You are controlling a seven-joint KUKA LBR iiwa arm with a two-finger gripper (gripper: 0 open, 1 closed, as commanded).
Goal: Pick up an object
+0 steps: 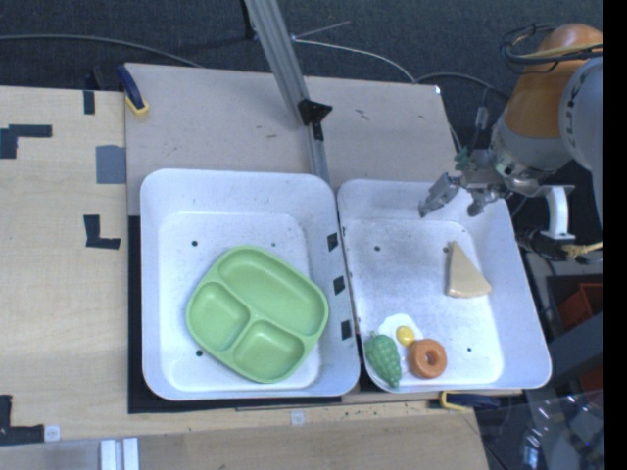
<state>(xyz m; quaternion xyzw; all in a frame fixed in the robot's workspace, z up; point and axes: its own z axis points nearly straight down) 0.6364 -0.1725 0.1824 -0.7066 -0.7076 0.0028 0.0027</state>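
- Above the upper right corner of the right bin [519,292], the gripper [458,196] is seen, carried by the grey arm [578,106] with its orange band.
- Two dark fingers [436,196] are spread apart, and nothing is seen between them.
- Below the gripper, on the right bin's floor, a tan wedge-shaped piece [464,272] is seen lying flat, well apart from the fingers.
- Near the front edge of the same bin, three small toys are grouped: a green bumpy vegetable [384,360], a fried egg [399,333] just behind it, and an orange-brown ring [427,358] touching the egg's right side.
- On the floor of the left bin [157,262], a light green divided plate [257,313] with three compartments is laid.
- Both bins are borne side by side on the bench [59,262], and a slanted metal bar [279,47] is seen behind them.
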